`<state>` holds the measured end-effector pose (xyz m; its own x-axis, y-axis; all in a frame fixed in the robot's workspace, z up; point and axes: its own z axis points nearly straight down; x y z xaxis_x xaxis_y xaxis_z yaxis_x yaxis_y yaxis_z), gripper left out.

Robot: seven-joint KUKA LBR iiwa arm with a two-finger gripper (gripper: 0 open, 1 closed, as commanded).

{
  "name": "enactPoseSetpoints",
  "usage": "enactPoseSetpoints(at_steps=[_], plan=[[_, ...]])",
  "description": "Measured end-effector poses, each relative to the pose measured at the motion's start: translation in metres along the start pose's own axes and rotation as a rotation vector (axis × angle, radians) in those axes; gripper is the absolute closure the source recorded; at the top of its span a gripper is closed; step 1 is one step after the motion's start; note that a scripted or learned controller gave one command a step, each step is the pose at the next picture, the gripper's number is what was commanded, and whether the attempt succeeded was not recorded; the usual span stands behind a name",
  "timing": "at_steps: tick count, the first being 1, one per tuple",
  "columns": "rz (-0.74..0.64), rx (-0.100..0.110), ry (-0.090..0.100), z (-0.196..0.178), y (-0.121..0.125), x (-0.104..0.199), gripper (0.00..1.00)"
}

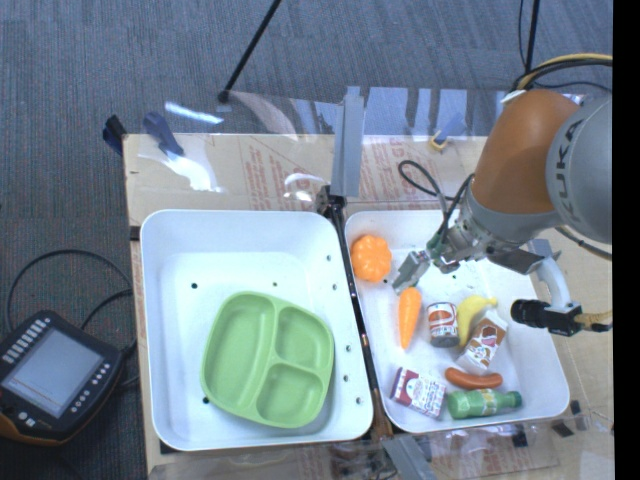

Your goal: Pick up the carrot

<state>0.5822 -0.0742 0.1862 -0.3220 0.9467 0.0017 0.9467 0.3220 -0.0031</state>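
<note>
- gripper (410, 271) over the right bin (556, 368), upper-left part; 2 fingers spread apart, nothing between them; released state
- fingertips sit just above the carrot's top end, near it; contact not resolvable from this angle
- carrot (409, 315) lies in the right bin, left of centre; long axis roughly 12-to-6 o'clock, thick end toward 12, tip toward 6, slightly tilted
- orange pumpkin-like fruit (371, 258) at about 10 o'clock from the carrot, near the bin's left wall; just beside the gripper, at its 9 o'clock
- small can (442, 324) just beside the carrot at its 3 o'clock; upright, red-brown label
- banana (476, 308) at 2 o'clock from the can, touching or just beside a small carton (484, 342)
- sausage (474, 378) below the carton at 6 o'clock; green bottle (484, 403) lying on its side under that, near the bin's front wall
- red-and-white box (417, 391) at 6 o'clock from the carrot, near the front-left corner
- left bin (180, 248) holds a green divided tray (268, 359) with 3 compartments, set toward the front
- arm (540, 168) comes in from 3 o'clock; orange band above the wrist, grey link to its right
- teach pendant (50, 373) on the floor at 9 o'clock, well apart from both bins
</note>
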Motion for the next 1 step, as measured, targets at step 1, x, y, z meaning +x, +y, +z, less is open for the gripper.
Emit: enactPoseSetpoints(at_steps=[1], plan=[[-0.34, -0.002, -0.001, 0.0999, 0.008, -0.0292, 0.0]])
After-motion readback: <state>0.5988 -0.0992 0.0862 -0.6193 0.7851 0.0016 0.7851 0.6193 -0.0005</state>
